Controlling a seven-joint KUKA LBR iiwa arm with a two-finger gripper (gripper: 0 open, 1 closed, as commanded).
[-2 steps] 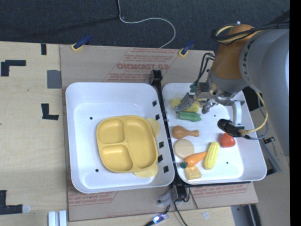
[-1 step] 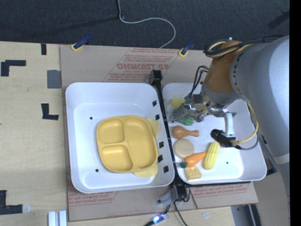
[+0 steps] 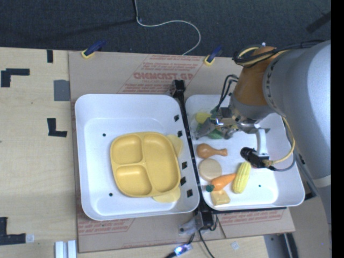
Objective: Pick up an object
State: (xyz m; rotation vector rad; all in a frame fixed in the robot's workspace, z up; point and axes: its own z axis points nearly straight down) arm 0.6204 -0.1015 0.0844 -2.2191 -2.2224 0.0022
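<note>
Dark carpet up top, thin white cable [image 3: 172,28] looping across it. Below that, cardboard sheet [image 3: 156,71] under two white bins, red printing on it, reversed and not legible. Blue-and-yellow clips [image 3: 92,49] pinning the sheet's far corners.

Grey arm [image 3: 303,95] in from the right, orange band [image 3: 252,85] just above the wrist. Gripper [image 3: 217,123] low over the far-left part of the right bin [image 3: 279,198]. Finger spacing: cannot tell, hidden among wrist hardware and cabling. Nothing visibly held.

Around the gripper:
- Small yellow-green toy [image 3: 202,117] touching or just left of it, against the bin divider. Green piece [image 3: 214,134] right beneath; overlap makes contact unclear.
- Toy drumstick [image 3: 210,151] just nearer the camera than the gripper, lying flat.
- Round beige disc [image 3: 210,169] beyond the drumstick, then orange carrot [image 3: 221,181] and corn cob [image 3: 242,176] side by side, touching.
- Pale yellow cheese-like wedge [image 3: 220,198] farthest off, near the bin's front wall.
- Black cylindrical part [image 3: 251,156] with yellow cable [image 3: 285,155] hanging off the wrist to the gripper's right, over the corn's end.

Left bin [image 3: 88,144], well to the gripper's left past the divider: yellow three-compartment plate [image 3: 144,163], with a flat pale yellow piece [image 3: 167,196] poking out from under it.

Black tape marks [image 3: 54,127] on the bench far left.
</note>
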